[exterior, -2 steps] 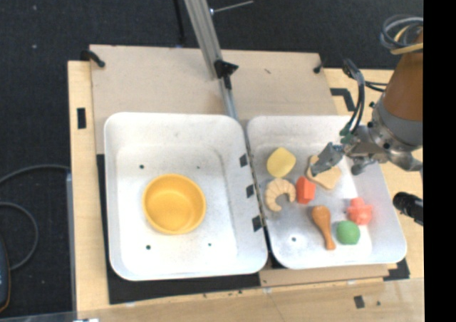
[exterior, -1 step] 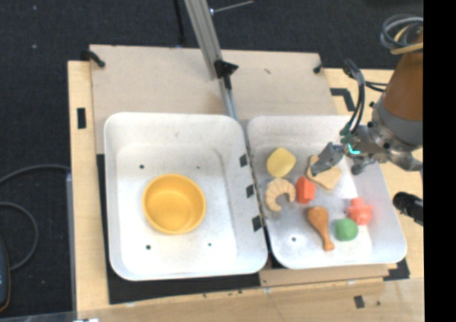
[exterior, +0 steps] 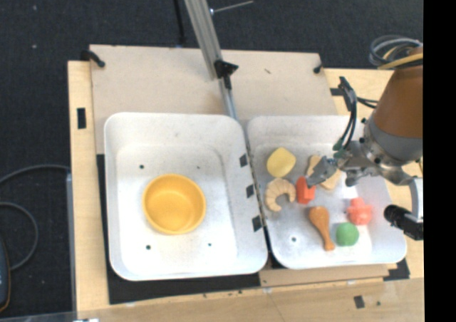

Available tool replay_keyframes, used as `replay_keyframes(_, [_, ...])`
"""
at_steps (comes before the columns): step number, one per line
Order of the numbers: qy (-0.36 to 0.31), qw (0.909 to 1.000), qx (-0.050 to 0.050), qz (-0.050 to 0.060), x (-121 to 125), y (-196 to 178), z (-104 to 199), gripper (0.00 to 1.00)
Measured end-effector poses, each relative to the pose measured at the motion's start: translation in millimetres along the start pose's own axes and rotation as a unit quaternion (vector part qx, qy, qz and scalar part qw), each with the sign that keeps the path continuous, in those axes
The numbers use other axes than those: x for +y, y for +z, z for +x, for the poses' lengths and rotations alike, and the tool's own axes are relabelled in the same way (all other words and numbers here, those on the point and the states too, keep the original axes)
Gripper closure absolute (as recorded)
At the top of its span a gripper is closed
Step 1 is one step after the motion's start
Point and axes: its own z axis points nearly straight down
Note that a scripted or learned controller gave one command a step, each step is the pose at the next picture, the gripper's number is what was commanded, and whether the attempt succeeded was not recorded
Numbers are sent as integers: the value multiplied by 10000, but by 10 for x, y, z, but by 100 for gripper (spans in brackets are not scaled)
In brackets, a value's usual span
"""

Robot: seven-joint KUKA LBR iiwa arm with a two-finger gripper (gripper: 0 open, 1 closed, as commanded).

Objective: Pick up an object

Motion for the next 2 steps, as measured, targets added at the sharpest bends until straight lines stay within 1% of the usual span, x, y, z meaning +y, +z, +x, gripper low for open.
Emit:
replay_keyframes(1, [1,10000,3,3,11,448,56,0])
replay_keyframes(2, [0,10000,4,15,35,1068,9,0])
